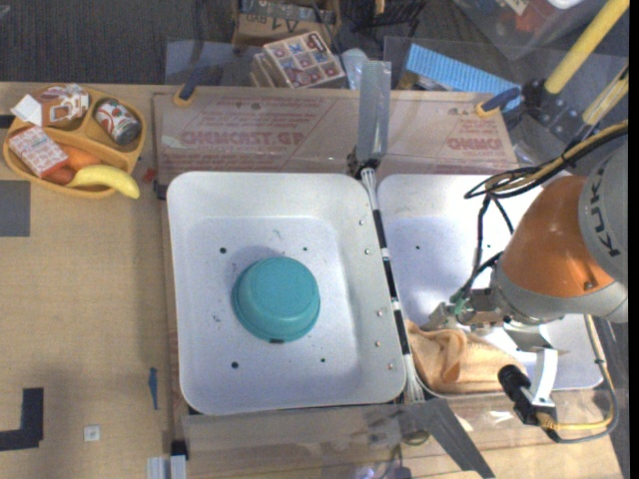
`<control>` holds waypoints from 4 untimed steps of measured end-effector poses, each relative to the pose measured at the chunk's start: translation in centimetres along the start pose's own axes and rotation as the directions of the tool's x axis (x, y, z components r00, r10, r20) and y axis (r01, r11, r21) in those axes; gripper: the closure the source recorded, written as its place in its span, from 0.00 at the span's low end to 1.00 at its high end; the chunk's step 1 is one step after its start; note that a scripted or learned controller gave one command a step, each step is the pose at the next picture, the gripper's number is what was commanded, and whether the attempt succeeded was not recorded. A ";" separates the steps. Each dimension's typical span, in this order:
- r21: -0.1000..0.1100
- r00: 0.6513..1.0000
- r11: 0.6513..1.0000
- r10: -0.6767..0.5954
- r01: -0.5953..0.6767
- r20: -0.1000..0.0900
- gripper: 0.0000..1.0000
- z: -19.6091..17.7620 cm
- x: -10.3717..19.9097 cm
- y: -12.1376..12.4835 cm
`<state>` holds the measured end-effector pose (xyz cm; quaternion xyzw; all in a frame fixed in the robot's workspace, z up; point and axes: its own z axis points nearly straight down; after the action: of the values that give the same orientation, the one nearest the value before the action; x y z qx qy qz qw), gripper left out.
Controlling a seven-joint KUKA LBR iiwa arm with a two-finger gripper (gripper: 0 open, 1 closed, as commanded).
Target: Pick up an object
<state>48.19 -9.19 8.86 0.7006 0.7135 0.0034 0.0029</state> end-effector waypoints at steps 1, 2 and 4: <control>-0.006 1.000 1.000 0.003 -0.003 0.001 1.00 -1.1 -0.1 0.2; -0.005 1.000 1.000 0.003 -0.003 0.001 0.00 -1.1 -0.1 0.2; 0.010 0.995 0.995 0.102 -0.102 0.001 0.00 -1.9 -1.3 -0.3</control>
<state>47.87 -10.54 10.77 0.7360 0.6769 -0.0003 -0.0004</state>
